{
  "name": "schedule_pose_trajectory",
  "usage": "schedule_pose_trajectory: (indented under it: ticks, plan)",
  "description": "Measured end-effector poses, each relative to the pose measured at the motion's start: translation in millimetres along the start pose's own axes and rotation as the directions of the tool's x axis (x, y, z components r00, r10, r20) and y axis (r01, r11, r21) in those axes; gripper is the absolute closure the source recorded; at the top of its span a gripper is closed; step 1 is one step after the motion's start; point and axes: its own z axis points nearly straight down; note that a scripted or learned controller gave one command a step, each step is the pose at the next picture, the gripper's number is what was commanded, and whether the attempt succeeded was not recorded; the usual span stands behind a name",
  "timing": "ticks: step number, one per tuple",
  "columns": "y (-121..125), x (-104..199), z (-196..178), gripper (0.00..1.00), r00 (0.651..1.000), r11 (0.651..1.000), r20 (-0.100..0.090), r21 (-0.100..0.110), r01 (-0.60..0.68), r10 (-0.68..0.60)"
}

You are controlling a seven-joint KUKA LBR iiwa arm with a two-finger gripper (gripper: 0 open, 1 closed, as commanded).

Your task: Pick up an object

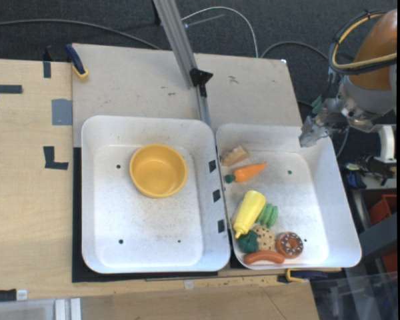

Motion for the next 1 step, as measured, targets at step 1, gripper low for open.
schedule_pose_trajectory:
  ticks: [1]
  plan:
    - [-6.1, 57.3, -5.4, 1.00, 1.000, 1.000, -0.003, 0.003, 0.005, -0.005]
